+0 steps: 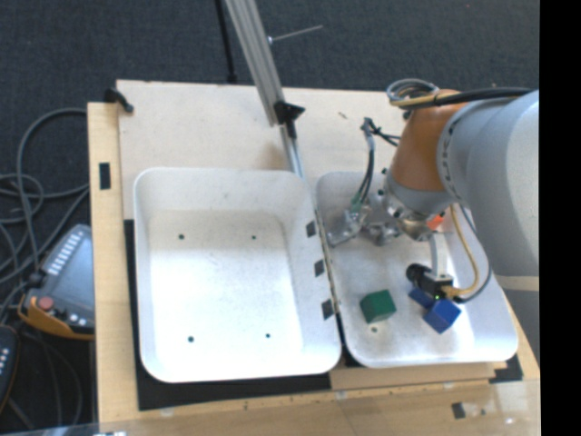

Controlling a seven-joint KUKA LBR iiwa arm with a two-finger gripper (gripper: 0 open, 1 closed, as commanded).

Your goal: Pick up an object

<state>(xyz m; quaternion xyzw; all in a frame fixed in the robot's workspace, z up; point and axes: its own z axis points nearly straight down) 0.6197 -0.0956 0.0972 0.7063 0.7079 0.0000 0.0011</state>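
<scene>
- Camera view: 2 shallow white bins are being carried side by side by a pale wooden surface (195, 121), the left bin (222, 275) being shown with a few dark dots on its floor and the right bin (481, 330) being occupied by the arm and 2 small things.
- The grey arm (495, 175) is being seen reaching in from the right, its orange band (419, 157) being shown above the wrist, over the upper part of the right bin.
- The hand (349, 228) is being held low at the left side of the right bin, close to the wall shared with the left bin; whether it is open or closed cannot be told, as the metal parts are being blurred together.
- Nothing is being seen clasped by the hand.
- A green block (378, 305) is being shown lying on the floor of the right bin, below the hand and apart from it.
- A blue block (442, 314) is being shown to the right of the green block, near it, just beside a black part and a yellow cable hanging from the arm.
- A slanted metal rail (259, 57) is being seen rising from behind the bins towards the top edge.
- Grey cables (36, 166) and a handheld pendant (64, 280) are being shown on the dark floor to the left of the surface.
</scene>
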